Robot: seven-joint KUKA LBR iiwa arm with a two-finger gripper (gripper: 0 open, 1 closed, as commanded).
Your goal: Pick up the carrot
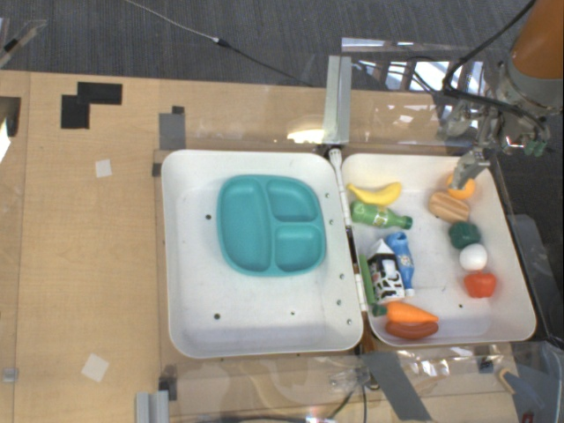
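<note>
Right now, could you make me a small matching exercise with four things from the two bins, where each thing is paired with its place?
Things:
1. teal plate
2. banana
3. white ball
4. carrot

Places:
A. near front edge of the right bin
B. middle of the left bin
C. between a dark green item and a red item
D. just above the green bottle

Pairs: 1-B, 2-D, 3-C, 4-A

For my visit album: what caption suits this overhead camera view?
Robot gripper reaches into the right bin of toy food; the carrot lies at its near edge.
</note>
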